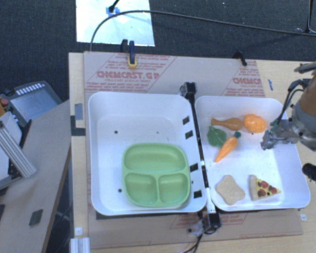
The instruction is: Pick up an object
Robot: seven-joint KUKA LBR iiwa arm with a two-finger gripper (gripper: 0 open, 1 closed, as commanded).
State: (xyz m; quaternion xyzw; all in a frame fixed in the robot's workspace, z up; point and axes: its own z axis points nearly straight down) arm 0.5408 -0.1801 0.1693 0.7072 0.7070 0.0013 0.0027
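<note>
The right bin holds several toy foods: a drumstick, an orange, a green leaf, a carrot, a bread slice and a pizza slice. My gripper hangs at the bin's right side, just right of the orange and carrot, above bare bin floor. Nothing shows between its fingertips. The arm enters from the right edge.
The left bin holds a green divided plate. A black divider with clips runs between the bins. Cardboard lies under both. A grey device and metal rail sit at the left.
</note>
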